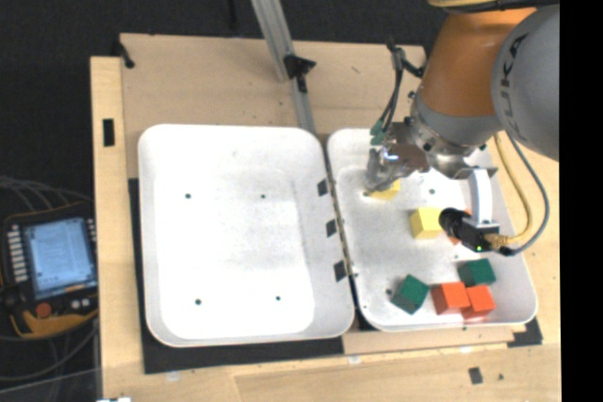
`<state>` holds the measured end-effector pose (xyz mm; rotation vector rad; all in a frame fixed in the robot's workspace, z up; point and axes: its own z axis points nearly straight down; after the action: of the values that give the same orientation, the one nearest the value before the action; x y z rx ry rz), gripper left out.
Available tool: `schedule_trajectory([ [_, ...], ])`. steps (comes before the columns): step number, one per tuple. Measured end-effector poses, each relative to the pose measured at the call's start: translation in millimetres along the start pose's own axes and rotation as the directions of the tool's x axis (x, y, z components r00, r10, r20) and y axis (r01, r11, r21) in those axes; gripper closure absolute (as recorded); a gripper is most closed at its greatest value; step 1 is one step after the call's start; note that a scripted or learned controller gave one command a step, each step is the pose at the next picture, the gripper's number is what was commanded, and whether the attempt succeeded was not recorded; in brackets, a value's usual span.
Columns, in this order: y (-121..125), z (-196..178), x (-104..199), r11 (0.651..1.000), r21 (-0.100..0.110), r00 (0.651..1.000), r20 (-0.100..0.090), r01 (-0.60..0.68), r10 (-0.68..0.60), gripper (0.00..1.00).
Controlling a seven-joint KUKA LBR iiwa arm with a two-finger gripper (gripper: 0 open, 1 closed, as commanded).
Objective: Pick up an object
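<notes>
Left to right, we see the left bin [226, 231], then the right bin [377, 315]. At its far-left, the gripper [382, 169] hovers over a yellow piece [383, 191]; we cannot tell its finger state. Further right: yellow block [425, 222], green blocks [410, 294], orange blocks [464, 297].

Black letters "UKA", part of the maker's name, stood on the grey arm [532, 80]; no other text was readable
</notes>
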<state>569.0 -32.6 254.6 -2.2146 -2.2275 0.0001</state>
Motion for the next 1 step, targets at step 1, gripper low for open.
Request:
schedule_trajectory([
  [1, 12.7, -2.3, 56.6, 1.0, -0.002, 1.0, -0.001, 0.002, -0.002, 1.0],
])
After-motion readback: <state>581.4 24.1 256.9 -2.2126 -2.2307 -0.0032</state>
